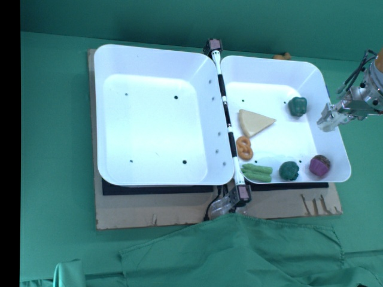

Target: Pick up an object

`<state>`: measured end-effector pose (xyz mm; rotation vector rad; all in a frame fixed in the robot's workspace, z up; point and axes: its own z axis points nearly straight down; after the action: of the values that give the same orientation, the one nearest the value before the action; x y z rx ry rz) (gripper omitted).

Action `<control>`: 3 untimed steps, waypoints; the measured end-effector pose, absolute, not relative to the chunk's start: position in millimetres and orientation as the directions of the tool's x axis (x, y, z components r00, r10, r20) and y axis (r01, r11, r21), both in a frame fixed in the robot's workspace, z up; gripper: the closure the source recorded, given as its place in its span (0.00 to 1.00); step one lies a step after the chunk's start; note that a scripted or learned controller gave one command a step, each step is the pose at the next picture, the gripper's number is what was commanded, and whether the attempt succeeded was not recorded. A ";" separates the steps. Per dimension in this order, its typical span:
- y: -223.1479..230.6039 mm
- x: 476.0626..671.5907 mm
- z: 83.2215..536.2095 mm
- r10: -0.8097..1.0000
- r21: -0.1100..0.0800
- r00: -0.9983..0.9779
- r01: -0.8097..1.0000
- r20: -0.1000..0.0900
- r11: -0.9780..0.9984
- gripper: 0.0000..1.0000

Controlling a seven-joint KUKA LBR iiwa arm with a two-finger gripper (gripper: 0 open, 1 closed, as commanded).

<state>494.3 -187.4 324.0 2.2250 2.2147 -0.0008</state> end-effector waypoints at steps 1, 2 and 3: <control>-187.6 488.5 333.9 1.000 0.007 0.005 1.000 -0.004 -0.004 1.00; -187.1 497.6 349.4 1.000 0.008 0.003 1.000 -0.004 -0.003 1.00; -187.1 505.1 355.1 1.000 0.007 0.003 1.000 -0.003 -0.003 1.00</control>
<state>505.1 -187.1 355.1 2.2197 2.2129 0.0044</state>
